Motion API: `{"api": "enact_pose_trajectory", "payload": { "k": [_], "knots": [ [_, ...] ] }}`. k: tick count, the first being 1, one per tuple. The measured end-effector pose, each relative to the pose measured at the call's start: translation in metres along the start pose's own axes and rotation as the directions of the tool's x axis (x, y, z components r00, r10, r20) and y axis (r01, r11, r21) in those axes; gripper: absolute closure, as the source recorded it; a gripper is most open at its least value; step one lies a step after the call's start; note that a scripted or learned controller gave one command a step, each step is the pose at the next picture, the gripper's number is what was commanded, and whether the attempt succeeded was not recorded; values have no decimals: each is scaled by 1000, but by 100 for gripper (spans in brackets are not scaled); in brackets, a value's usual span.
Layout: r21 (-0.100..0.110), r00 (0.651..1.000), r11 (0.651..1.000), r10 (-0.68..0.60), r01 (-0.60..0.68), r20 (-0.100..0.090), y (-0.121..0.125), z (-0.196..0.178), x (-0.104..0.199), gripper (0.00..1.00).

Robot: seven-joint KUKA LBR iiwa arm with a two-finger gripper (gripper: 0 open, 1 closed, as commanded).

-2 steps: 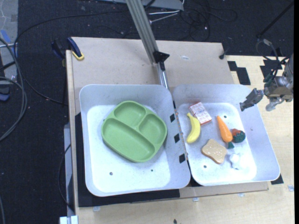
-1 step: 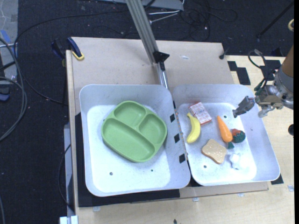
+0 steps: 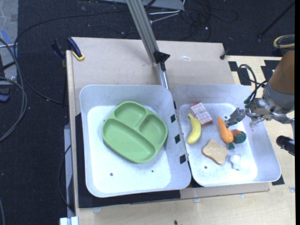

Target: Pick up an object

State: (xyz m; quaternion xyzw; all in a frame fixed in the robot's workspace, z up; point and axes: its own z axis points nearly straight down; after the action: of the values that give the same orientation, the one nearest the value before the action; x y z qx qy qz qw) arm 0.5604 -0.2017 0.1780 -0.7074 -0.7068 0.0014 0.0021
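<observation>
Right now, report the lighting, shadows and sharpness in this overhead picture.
Camera view: even overhead light, with a soft sheen on the two shallow white bins; only faint shadows beside the green divided plastic plate and yellow toy banana; the two-finger gripper looks slightly soft, small toys near it hard to resolve.

Two white bins [image 3: 93,125] on pale wood — a light green plate [image 3: 135,131] in one; a yellow banana [image 3: 194,128], orange carrot [image 3: 225,130], tan bread slice [image 3: 215,152] and pink-red block [image 3: 201,113] in the other.

one fixed camera overhead, tilted down; both white bins [image 3: 93,139] in frame, arm [image 3: 283,86] entering from the right.
</observation>
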Motion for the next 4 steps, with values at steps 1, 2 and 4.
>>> {"api": "enact_pose_trajectory", "payload": {
  "k": [1,2,4],
  "knots": [
    [0,1000,1000,-1,1,0,2,64,3,0],
    [-8,1000,1000,0,0,2,4,49,2,100],
    [-10,1000,1000,-4,4,3,16,-43,4,100]
  ]
}}
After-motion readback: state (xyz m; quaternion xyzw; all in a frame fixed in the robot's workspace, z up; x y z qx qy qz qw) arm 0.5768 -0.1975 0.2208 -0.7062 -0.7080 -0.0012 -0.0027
